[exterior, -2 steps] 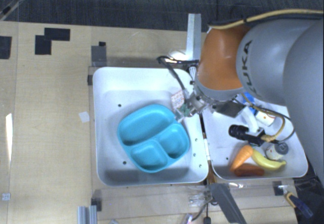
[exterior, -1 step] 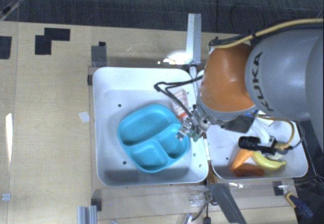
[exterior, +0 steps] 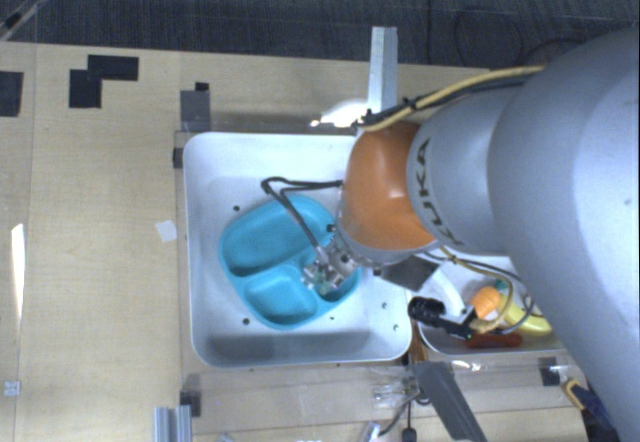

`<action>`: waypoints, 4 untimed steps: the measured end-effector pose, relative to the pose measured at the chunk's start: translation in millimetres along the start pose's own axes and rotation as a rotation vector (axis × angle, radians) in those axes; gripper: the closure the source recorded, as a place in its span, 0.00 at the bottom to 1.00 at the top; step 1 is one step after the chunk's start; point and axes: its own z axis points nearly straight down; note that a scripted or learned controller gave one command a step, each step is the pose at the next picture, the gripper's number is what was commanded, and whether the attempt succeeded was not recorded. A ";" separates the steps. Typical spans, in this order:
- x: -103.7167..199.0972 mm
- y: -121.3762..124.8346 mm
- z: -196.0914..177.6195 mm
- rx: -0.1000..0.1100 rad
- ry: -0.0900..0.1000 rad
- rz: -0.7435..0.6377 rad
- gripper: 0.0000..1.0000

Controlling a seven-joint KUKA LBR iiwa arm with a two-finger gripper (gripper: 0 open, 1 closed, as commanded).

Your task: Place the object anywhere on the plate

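Closest to the lens is the grey arm (exterior: pixel 560 180), its orange band bulking over the right side of the left bin (exterior: pixel 200 230). It reaches down so that the gripper (exterior: pixel 328 275) sits low at the right edge of the blue plate (exterior: pixel 262 255), by my reading the posture for setting something down there. Whether the gripper is open or closed I cannot tell; the wrist shadows it. The object itself I cannot pick out: it may be hidden at the gripper, and both plate compartments I can see look bare. The right bin (exterior: pixel 440 342) holds an orange piece (exterior: pixel 485 302), a yellow piece (exterior: pixel 532 324) and a red piece (exterior: pixel 495 339), crowded together.
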 end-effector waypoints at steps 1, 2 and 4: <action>24.1 7.6 -5.9 0.029 0.008 0.195 1.00; 66.5 42.7 -13.5 0.031 0.017 0.058 1.00; 68.1 61.1 17.2 0.001 -0.001 0.034 0.00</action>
